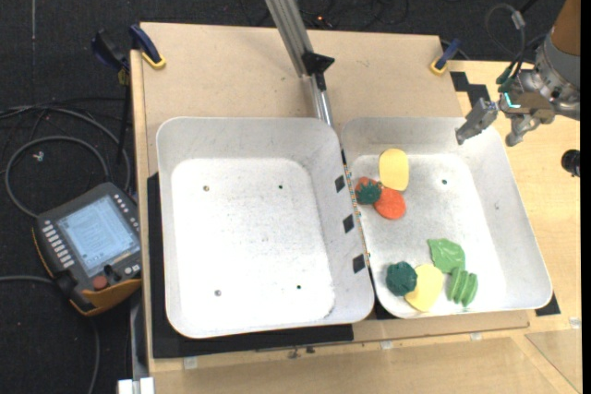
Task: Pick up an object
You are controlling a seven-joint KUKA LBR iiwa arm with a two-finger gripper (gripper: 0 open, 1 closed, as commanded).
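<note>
Table [240, 74]: wooden top carrying two white bins side by side, dark floor lying around it.
Left bin [245, 217]: sitting at the left, its floor showing bare white.
Right bin [480, 198]: holding every object.
Far cluster: yellow piece [394, 169] lying just beside a dark green piece [368, 192] and an orange-red piece [391, 207].
Near cluster: dark green lump [401, 278] touching a pale yellow piece [426, 287] — light green pieces [452, 268] lying just right of them.
Hand [497, 125]: hovering over the right bin's far right corner, fingers standing apart — gripping nothing, well apart from the objects.
</note>
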